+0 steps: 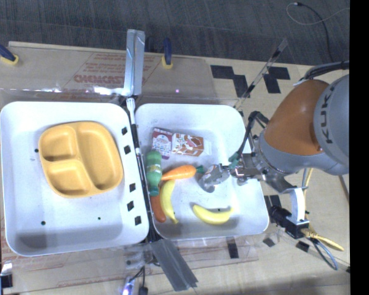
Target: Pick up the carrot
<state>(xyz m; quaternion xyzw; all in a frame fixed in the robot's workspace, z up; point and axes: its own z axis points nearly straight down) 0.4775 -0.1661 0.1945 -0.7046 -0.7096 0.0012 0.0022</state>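
Carrot (179, 173) lies flat in the right bin (234, 118), near its centre, orange body running roughly 3-to-9 o'clock with the green top toward 3. End effector (208, 179) sits just beside that green end, on its 3 o'clock side, low over the bin floor; can't tell how wide it's set, and nothing visibly in it. Clutter is tight: green bottle-like toy (153, 166) at the carrot's 9 o'clock, a banana (168, 200) at its 6, second banana (212, 214) at 5, snack packet (178, 143) at 12. My read: approach phase, grasp not made. To do it well, shift toward 9 to centre over the thick orange body, straddle it across its short axis, descend straight, avoid clipping the banana. Yellow divided plate (80, 158) in the left bin (18, 226) is irrelevant.
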